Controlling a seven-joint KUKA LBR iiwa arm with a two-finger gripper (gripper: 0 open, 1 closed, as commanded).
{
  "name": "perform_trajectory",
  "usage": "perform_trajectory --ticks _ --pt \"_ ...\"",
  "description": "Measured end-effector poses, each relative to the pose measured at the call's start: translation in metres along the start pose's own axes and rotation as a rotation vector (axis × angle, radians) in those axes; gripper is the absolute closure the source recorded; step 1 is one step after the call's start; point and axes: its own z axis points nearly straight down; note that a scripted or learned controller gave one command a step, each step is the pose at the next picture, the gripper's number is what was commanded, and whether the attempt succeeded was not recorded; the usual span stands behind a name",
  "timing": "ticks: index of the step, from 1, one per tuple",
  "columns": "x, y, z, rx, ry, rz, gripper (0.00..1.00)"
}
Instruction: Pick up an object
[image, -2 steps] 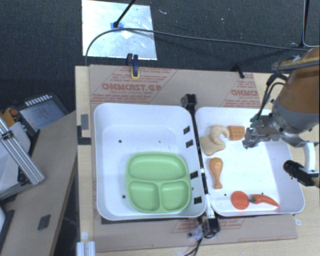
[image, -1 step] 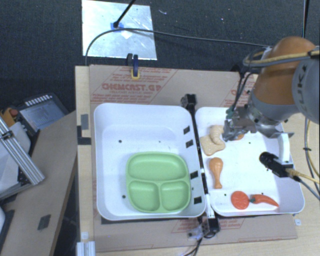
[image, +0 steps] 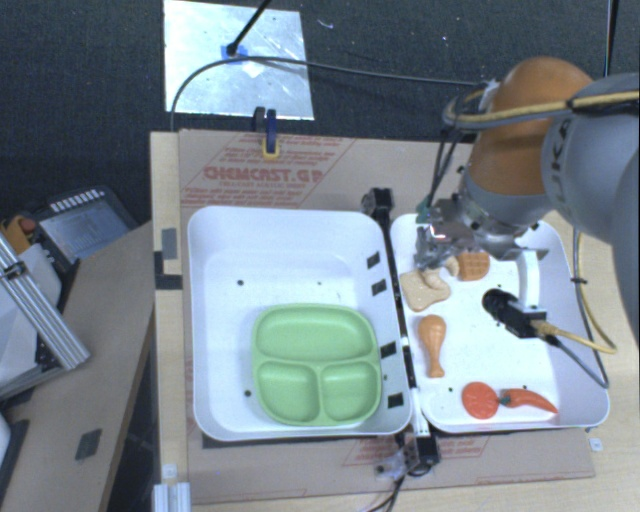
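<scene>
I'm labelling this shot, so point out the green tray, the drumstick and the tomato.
green tray (image: 303, 336): camera view, its upper compartment.
drumstick (image: 432, 343): camera view, its middle.
tomato (image: 480, 400): camera view, its middle.

A yellow clamp sits at the cardboard sheet's far edge.

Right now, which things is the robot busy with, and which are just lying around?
For the job:
- gripper, low over the right bin
- toy food in that bin: pale bread piece, brown bun, drumstick, tomato, carrot

Just lying about:
- green plate in the left bin
- blue clamp behind the bins
</scene>
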Motion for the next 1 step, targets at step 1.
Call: perform_trajectory --ticks 1 --pt "0.0525 0.0153 0.0171 0.001 0.001 0.000 1.00"
